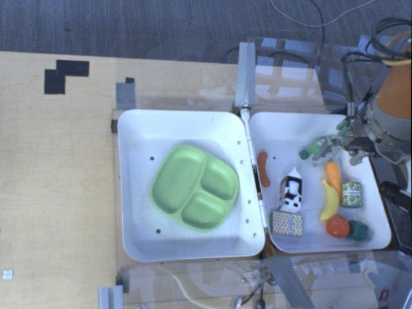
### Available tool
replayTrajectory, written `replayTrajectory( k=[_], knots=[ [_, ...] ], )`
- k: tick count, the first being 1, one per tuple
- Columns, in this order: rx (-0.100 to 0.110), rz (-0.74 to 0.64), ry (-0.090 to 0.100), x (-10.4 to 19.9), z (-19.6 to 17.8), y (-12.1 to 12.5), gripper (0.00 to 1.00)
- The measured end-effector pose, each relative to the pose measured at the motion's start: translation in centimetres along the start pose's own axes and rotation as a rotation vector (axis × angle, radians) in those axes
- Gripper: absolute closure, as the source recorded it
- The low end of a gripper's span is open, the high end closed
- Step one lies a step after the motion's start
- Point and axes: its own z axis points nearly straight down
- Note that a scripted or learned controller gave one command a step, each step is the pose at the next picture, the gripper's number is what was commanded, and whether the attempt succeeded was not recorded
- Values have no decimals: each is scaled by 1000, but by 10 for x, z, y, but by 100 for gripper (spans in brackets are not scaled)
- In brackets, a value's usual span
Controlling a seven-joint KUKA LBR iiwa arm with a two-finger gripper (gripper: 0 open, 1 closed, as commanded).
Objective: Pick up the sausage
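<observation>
The gripper [329, 148] (grip unreadable, metallic) hovers over the right bin [380, 240]; the smooth, rod-shaped sausage [263, 168] lies apart.

The grey arm [393, 118], its orange band showing above the wrist, reaches in from the right edge and tilts down leftward, its gripper [336, 143] low at the end of it.

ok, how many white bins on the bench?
2. The left bin holds a green divided plate; the right bin holds the sausage by its left wall, plus other toy food.
</observation>
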Motion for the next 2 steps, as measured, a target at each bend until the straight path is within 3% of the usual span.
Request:
replayTrajectory(
  k=[1,2],
  knots=[
    [1,-53,1,18,94,-10,0],
    [-11,-33,0,10,167,28,0]
  ],
)
